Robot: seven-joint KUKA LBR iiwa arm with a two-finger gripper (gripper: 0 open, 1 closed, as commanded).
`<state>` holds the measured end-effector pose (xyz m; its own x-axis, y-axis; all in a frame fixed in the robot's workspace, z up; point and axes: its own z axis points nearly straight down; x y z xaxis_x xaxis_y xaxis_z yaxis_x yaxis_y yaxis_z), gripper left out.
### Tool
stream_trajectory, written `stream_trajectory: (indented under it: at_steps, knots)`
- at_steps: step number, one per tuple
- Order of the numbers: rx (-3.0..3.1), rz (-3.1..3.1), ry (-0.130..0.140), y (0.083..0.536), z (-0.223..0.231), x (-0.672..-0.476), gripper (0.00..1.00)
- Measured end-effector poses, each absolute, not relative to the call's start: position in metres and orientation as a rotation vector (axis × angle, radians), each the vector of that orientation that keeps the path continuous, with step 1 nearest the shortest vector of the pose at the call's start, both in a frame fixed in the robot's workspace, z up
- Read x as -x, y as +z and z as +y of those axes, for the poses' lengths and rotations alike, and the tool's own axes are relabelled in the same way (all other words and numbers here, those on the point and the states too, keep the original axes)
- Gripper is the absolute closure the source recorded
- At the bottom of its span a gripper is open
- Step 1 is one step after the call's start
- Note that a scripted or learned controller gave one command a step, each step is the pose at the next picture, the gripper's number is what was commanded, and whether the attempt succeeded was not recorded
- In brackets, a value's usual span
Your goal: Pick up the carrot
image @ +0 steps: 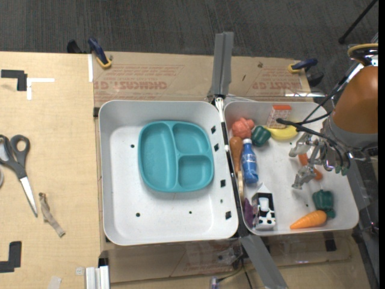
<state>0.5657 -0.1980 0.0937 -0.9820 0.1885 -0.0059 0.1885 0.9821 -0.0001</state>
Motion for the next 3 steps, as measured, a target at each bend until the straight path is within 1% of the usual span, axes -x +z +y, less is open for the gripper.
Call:
stream_trajectory:
  at_steps: [1,2,3]
  knots:
    - [-0.147,3.134,0.0,0.093,-0.199,-0.498,0.0]
    - [-0.326,3.118,-0.001,0.094,-0.221,-0.555,0.0]
    - [-0.762,3.045,0.001,0.092,-0.221,-0.489,0.0]
